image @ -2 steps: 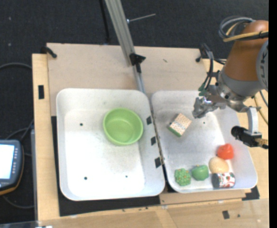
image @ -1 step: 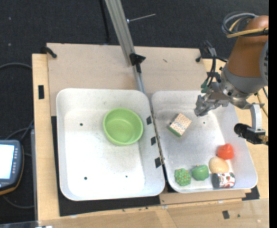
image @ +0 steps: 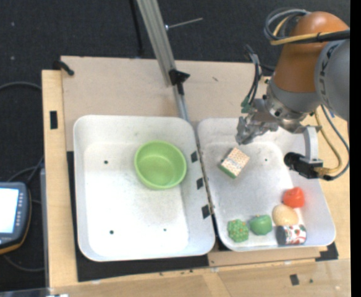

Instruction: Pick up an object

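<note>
My gripper (image: 246, 132) hangs over the back of the right bin (image: 264, 178), pointing down. Just in front of it and a little to the left lies a small patterned box (image: 234, 162) with a green edge, tilted on the bin floor, apart from the gripper. Along the bin's front edge sit a green bumpy toy (image: 237, 229), a green round fruit (image: 261, 224), a beige egg-shaped piece (image: 284, 215), a red piece (image: 294, 197) and a small red-and-white can (image: 291, 234). Nothing shows between the fingers.
The left bin (image: 106, 228) holds a green bowl (image: 160, 164) near its back right. A slanted metal pole (image: 162, 48) rises behind the bins. A black fitting (image: 301, 164) hangs off the arm over the right bin's right side. A screen (image: 1, 215) sits far left.
</note>
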You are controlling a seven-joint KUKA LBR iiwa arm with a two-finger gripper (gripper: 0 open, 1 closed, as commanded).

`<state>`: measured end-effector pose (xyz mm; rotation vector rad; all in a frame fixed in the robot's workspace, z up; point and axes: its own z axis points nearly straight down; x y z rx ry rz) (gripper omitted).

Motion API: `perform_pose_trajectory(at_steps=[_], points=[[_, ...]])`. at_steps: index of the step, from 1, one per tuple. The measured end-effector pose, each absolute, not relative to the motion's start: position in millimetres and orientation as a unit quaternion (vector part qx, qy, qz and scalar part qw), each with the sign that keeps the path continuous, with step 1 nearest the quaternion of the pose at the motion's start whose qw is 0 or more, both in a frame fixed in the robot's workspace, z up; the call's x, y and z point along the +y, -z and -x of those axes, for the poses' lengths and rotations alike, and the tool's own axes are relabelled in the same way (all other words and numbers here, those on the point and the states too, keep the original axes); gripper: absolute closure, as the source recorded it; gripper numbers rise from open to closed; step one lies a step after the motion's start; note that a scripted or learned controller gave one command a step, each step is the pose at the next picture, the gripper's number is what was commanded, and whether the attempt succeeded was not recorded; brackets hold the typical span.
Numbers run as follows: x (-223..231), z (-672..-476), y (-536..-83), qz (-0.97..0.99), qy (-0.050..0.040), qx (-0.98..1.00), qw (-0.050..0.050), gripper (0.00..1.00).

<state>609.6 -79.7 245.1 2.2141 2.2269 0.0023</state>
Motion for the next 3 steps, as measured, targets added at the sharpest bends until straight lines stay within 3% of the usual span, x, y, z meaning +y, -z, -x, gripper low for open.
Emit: perform_pose_trajectory(at_steps=[3], points=[[65,-663.8,-250,-0.704,-0.0017,0.71,0.001,1.0]])
